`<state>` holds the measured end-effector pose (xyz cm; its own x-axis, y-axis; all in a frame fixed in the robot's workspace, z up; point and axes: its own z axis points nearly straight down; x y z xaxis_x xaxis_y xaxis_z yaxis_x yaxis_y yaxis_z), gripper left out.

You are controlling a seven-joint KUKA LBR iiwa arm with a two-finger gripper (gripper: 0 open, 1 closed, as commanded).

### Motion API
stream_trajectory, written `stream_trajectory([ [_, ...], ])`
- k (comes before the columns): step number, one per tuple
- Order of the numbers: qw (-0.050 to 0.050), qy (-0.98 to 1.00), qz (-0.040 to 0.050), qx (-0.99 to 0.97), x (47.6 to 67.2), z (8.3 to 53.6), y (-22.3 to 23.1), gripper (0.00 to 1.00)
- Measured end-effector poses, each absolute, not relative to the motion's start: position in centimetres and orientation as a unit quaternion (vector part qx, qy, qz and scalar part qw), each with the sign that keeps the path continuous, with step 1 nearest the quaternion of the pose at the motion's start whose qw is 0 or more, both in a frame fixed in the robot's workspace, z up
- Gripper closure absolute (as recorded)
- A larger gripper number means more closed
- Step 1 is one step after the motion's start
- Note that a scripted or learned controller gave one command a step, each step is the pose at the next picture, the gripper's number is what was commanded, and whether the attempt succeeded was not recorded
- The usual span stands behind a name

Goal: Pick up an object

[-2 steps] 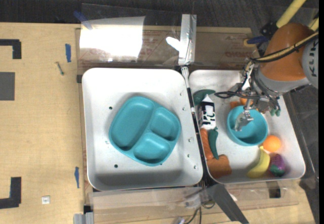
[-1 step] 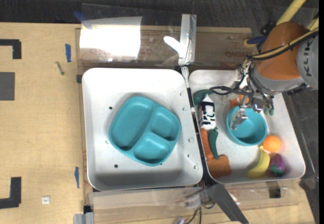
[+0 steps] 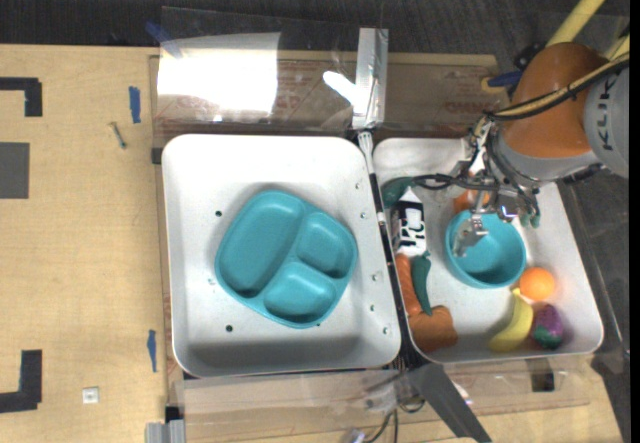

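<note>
My gripper [image 3: 487, 219] hangs below the orange-banded wrist [image 3: 548, 101], over the far rim of a teal bowl [image 3: 490, 263] in the right bin [image 3: 583, 276]. An orange fruit [image 3: 537, 283] lies right of the bowl, with a yellow banana [image 3: 512, 323] and a purple-and-green piece [image 3: 547, 325] in front of it. Along the bin's left wall lie a black-and-white bottle [image 3: 410, 227], a green piece [image 3: 421, 283] and an orange-brown piece [image 3: 432, 329]. Nothing visible is held by the gripper.
A teal divided plate [image 3: 287, 256] lies in the middle of the left bin [image 3: 190, 231]. A clear plastic sheet [image 3: 262, 81] stands behind the bins. Cables [image 3: 520, 106] run along the wrist at the right.
</note>
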<state>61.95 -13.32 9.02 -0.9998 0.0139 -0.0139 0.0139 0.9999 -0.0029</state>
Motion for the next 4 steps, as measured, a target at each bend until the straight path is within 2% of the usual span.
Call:
stream_trajectory([
  [1, 0.006, 0.999, -0.0005, 0.047, 59.8, 9.0, -13.0, 0.0],
  [2, 0.006, 0.997, -0.0012, 0.071, 64.6, 9.0, -9.9, 0.0],
  [3, 0.005, 1.0, -0.0007, 0.009, 56.6, 9.0, -13.0, 0.0],
  [4, 0.007, 0.999, -0.001, 0.035, 62.6, 9.0, -11.2, 0.0],
])
